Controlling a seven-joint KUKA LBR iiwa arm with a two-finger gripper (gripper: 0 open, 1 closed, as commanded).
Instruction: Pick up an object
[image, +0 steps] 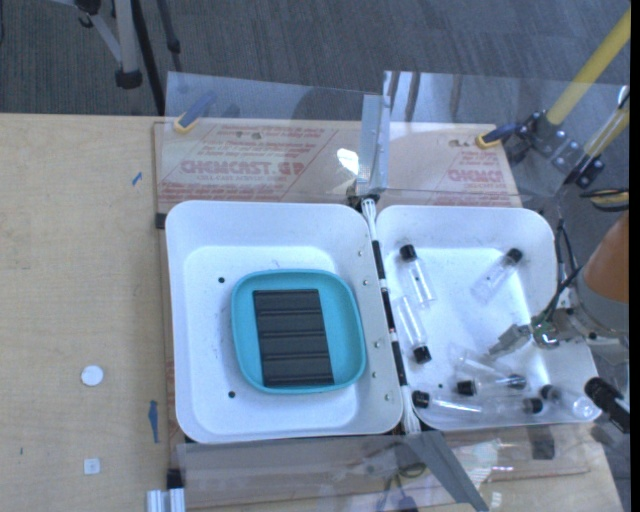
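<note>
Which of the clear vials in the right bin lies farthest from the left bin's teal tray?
The vial at the right bin's bottom-right corner; all other vials lie farther left.

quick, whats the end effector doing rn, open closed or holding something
end effector: low in the right bin among the clear vials; open or closed cannot be told, and nothing can be seen held.
</note>
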